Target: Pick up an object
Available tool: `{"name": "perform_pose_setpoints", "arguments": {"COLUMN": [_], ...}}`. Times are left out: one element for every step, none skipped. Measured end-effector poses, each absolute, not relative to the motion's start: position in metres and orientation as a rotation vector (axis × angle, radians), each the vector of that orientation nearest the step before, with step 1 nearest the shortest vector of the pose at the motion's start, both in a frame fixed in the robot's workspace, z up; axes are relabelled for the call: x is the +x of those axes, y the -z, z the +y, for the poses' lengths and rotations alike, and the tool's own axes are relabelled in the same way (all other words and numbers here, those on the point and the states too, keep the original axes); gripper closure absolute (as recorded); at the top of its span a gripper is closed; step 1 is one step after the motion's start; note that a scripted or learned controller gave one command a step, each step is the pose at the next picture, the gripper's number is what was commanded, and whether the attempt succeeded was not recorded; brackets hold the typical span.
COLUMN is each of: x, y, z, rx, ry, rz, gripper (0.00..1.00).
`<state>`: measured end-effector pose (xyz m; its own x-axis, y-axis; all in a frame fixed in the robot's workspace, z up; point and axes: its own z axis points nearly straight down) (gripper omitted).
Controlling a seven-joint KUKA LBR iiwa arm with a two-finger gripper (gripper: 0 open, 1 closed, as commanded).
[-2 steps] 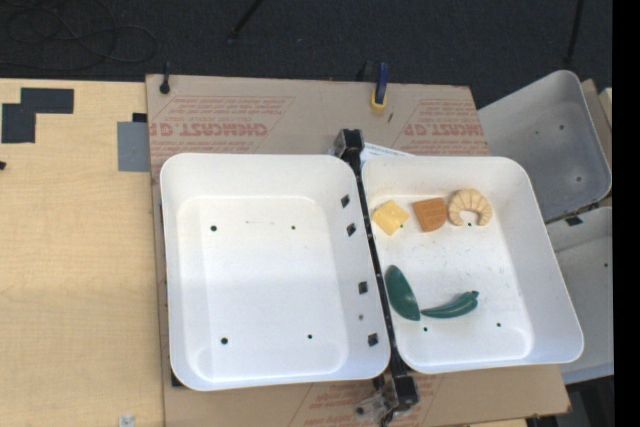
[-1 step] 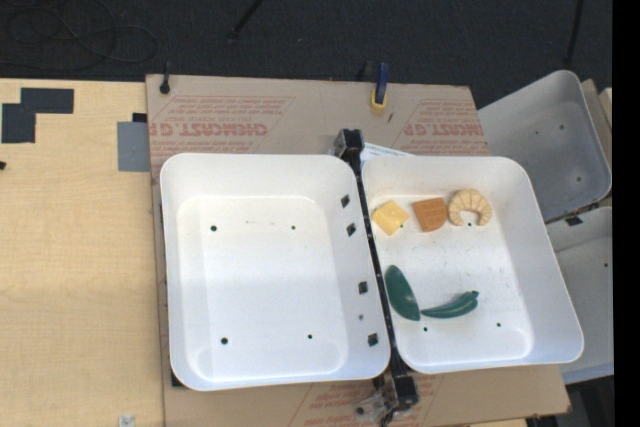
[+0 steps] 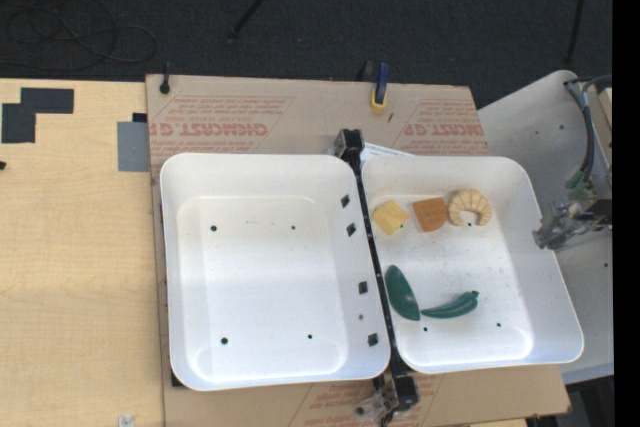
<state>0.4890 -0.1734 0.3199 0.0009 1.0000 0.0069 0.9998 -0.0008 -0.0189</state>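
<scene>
The right white bin (image 3: 545,315) holds several small objects. A yellow block (image 3: 390,217) lies near its far left, with an orange-brown block (image 3: 430,213) beside it. Just to the right of those is a beige curled pastry-like piece (image 3: 469,207). A dark green spoon-shaped object (image 3: 425,300) lies nearer the front, its bowl against the bin's left wall and its handle pointing right. All of them rest flat on the bin floor, apart from one another.
The left white bin (image 3: 190,355) sits beside the right one, joined by a black divider strip (image 3: 362,255). Both stand on a cardboard sheet (image 3: 250,120). A pale grey plate (image 3: 560,115) with cables and a small grey metal part (image 3: 565,223) borders the right bin.
</scene>
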Motion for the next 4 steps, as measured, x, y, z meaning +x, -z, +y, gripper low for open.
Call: {"name": "perform_pose_setpoints", "arguments": {"x": [0.522, 0.504, 0.564, 0.53], "y": [-0.501, -0.54, -0.537, -0.538], "z": [-0.14, -0.112, -0.211, -0.122], "rx": [-2.225, -2.22, -2.228, -2.21], "ry": [0.014, 0.001, -0.004, 0.0], "rz": [-2.238, -2.225, -2.218, -2.228], "gripper": [1.0, 1.0, 1.0, 1.0]}}
